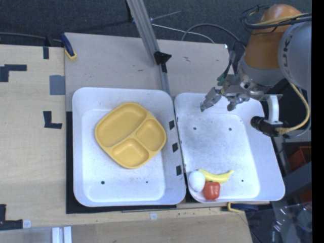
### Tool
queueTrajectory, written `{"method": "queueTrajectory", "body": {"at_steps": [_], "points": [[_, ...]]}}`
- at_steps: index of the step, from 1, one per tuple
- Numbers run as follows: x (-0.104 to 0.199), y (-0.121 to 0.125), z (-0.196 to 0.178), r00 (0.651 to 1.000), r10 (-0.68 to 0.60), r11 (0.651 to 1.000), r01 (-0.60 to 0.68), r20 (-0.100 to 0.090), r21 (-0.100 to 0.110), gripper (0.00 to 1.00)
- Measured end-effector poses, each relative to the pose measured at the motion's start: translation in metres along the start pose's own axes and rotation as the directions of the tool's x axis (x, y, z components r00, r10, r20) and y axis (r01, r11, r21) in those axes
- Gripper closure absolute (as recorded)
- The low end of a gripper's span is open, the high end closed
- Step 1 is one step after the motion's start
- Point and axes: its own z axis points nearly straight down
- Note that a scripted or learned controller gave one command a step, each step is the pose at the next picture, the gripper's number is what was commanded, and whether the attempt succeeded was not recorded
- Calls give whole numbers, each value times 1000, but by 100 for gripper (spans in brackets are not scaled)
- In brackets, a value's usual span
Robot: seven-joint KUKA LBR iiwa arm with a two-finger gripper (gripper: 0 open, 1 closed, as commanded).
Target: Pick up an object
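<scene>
Two shallow white bins sit side by side on the counter. The left bin carries a yellow divided plate with three compartments, lying flat and turned at a slant, a little toward the far side of the bin's middle. The right bin has its objects gathered at the near edge, left of centre: a white egg-shaped ball at the near-left corner, a small yellow banana just to its right and slightly farther back, and a red tomato-like piece touching both from the near side. The rest of this bin's floor shows only dark speckles and a few small holes. The gripper hangs over the far edge of the right bin, well apart from the cluster of fruit, on the end of the grey arm with its orange band reaching in from the right. Its fingers are spread wide with nothing between them, tips pointing down and to the left. A slanted metal pole crosses the far side of the counter and ends at a black clamp near the gap between the bins.
</scene>
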Motion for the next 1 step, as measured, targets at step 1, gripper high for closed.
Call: {"method": "queueTrajectory", "body": {"at_steps": [1], "points": [[0, 0, 0, 1000, 0, 1000, 0, 0, 0, 0]]}}
